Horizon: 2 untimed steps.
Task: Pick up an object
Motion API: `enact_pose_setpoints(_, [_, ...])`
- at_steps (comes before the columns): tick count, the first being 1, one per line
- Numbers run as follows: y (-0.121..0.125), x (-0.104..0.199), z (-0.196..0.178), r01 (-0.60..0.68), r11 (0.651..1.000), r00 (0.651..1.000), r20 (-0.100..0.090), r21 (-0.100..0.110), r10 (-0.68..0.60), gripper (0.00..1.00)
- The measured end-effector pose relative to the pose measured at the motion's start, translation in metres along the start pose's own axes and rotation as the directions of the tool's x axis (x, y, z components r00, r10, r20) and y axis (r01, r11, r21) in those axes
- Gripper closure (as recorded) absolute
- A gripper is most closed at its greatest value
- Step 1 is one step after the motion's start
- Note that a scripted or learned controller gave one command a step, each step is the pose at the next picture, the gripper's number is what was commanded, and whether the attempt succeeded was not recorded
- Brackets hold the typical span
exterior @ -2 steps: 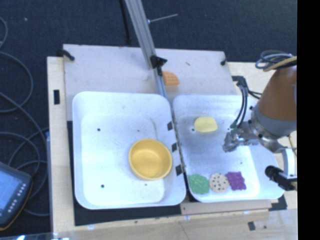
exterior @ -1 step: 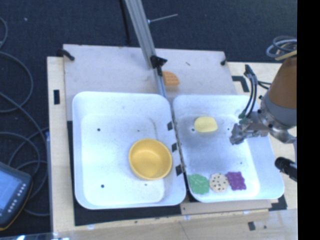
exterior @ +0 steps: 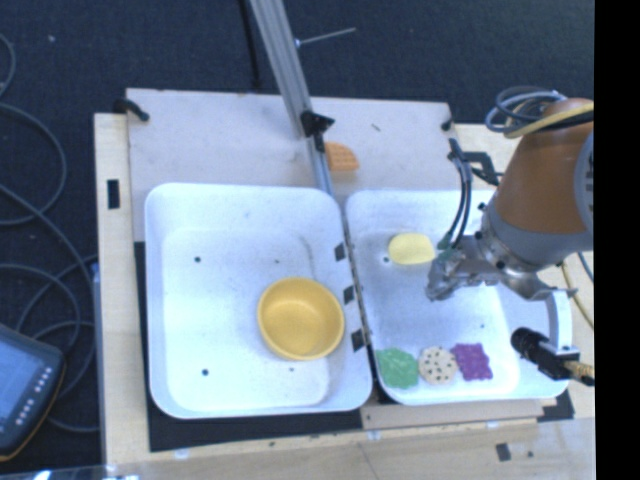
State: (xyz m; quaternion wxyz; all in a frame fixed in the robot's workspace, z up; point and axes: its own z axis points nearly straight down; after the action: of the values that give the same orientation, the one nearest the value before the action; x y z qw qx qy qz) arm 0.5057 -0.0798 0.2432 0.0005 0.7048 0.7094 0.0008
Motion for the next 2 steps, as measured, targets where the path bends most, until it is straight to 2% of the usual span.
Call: enact_pose_setpoints(2, [0.005,0.097,0.013,-0.002,1.0,1.0,-0.001,0.003,0.002,1.0])
